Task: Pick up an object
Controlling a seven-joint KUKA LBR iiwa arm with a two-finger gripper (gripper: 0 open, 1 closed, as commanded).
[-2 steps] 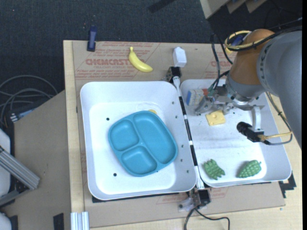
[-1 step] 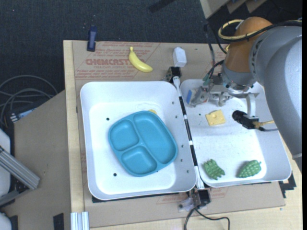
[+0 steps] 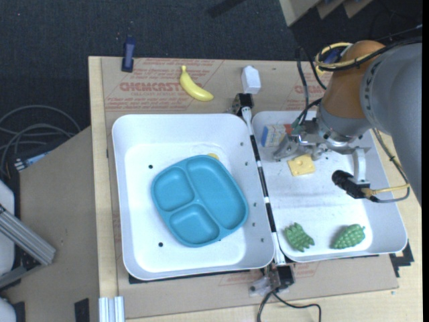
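Observation:
My gripper (image 3: 298, 146) hangs low over the far part of the right bin (image 3: 382, 180), below the arm's orange band (image 3: 348, 79). A yellow block (image 3: 301, 166) lies just under and in front of the gripper, very close to it; I cannot tell if they touch. Two green bumpy objects (image 3: 297, 236) (image 3: 348, 235) rest near the bin's front wall. A small blue-and-white item (image 3: 265, 136) sits in the far left corner of the right bin. A blue divided plate (image 3: 198, 200) lies in the left bin (image 3: 134, 153).
A banana (image 3: 194, 86), a small white item (image 3: 251, 79) and a dark blue item (image 3: 129, 54) lie on the bench behind the bins. A black piece with a yellow cable (image 3: 350, 184) hangs over the right bin's middle right.

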